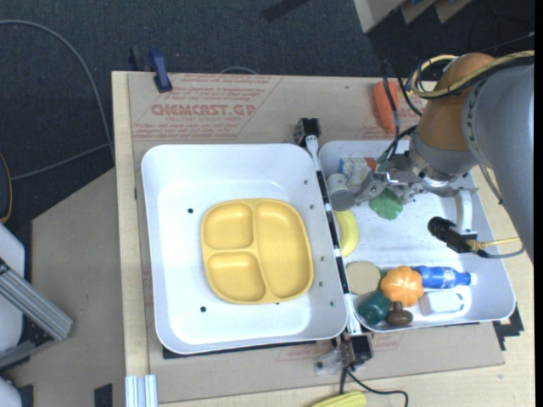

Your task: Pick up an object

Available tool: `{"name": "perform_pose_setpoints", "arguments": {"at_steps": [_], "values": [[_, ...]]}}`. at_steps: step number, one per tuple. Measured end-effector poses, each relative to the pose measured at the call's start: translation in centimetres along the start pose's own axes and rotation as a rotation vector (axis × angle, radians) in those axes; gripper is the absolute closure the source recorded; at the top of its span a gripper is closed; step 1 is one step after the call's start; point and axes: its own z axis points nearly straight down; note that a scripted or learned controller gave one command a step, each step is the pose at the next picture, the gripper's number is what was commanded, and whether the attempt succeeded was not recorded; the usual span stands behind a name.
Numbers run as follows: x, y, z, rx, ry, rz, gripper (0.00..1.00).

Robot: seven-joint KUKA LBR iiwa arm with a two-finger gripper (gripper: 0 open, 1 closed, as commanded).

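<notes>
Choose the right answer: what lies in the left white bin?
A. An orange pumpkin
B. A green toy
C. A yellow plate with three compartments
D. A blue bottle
C: the yellow plate with three compartments lies alone near the middle of the left white bin, while the blue bottle, the orange pumpkin and the green toy all lie in the right bin.

small green object, right bin, near its far left corner, beside pincer
</notes>
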Motion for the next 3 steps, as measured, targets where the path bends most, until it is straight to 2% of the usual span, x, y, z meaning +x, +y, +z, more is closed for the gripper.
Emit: {"name": "perform_pose_setpoints", "arguments": {"at_steps": [1, 2, 3], "values": [[-2.7, 4.2, 0.0, 0.009, 0.002, -0.001, 0.0], [-2.2, -1.6, 0.1, 0.001, 0.001, 0.001, 0.0], [-2.1, -1.6, -1.0, -0.001, -0.001, 0.0, 1.0]]}}
